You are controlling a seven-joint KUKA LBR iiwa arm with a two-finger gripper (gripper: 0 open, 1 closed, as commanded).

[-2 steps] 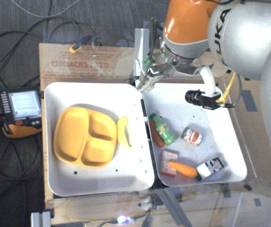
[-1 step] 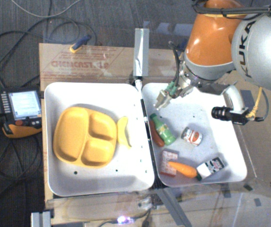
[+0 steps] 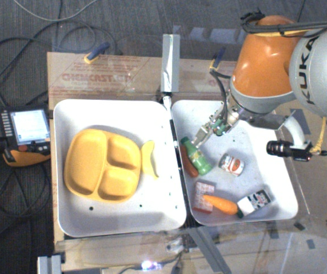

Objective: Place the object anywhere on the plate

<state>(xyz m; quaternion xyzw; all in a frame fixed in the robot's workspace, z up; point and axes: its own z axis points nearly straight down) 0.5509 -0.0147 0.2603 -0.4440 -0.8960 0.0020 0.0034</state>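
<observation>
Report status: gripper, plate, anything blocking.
Gripper low in right bin, at green bottle; grasp unconfirmed. Yellow plate in left bin, banana beside it. Divider between the bins to cross.

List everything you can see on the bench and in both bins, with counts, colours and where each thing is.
Bins: 2, white, side by side on the bench.
Plate: 1, yellow, three compartments, left bin.
Banana: 1, yellow, left bin, beside the plate's right edge.
Bottle: 1, green, right bin, near its left wall.
Sausage: 1, reddish brown, beside the bottle.
Can: 1, red and white, right bin centre.
Carrot: 1, orange, right bin front.
Packet: 1, pinkish, under the carrot's left end.
Box: 1, black and white, right of the carrot.
Gripper: 1, above the bottle.
</observation>
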